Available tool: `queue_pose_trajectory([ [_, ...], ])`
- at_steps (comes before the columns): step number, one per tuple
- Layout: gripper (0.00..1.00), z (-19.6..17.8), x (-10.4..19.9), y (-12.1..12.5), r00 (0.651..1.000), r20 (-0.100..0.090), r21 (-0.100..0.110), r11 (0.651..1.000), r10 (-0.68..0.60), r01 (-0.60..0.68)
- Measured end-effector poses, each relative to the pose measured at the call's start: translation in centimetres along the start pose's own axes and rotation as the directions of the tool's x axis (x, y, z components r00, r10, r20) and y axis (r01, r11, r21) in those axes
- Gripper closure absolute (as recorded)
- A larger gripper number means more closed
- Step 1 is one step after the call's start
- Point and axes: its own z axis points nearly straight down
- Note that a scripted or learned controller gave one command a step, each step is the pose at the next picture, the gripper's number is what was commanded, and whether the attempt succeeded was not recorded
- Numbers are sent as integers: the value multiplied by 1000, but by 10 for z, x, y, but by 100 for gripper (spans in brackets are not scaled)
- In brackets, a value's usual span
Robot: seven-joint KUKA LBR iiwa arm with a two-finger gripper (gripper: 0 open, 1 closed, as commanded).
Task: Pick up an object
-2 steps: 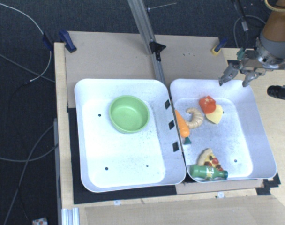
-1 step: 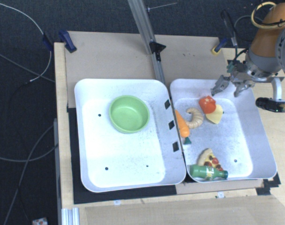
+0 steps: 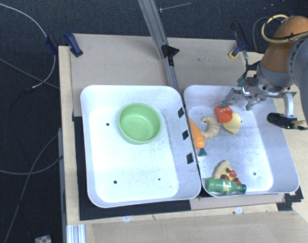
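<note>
My gripper (image 3: 239, 101) hangs over the far part of the right bin (image 3: 275, 151), its two fingers spread open with nothing between them. Its left fingertip is just above a red tomato-like toy (image 3: 223, 115), which leans against a yellow piece (image 3: 234, 123). Close by lie a beige ginger-shaped toy (image 3: 210, 127) and an orange carrot (image 3: 196, 134) along the bin's left wall. At the near edge rest a pizza slice toy (image 3: 225, 170) and a green bottle (image 3: 224, 186) on its side.
The left bin (image 3: 108, 176) holds a green bowl (image 3: 139, 122) in its far half. A metal pole (image 3: 156, 29) slants down to the gap between the bins. The arm's orange band (image 3: 284, 37) stands at the upper right.
</note>
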Motion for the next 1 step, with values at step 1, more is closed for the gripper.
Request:
queue_pose_trajectory([
  [1,100,-20,0,4,1000,4,-14,1000,-3,3],
])
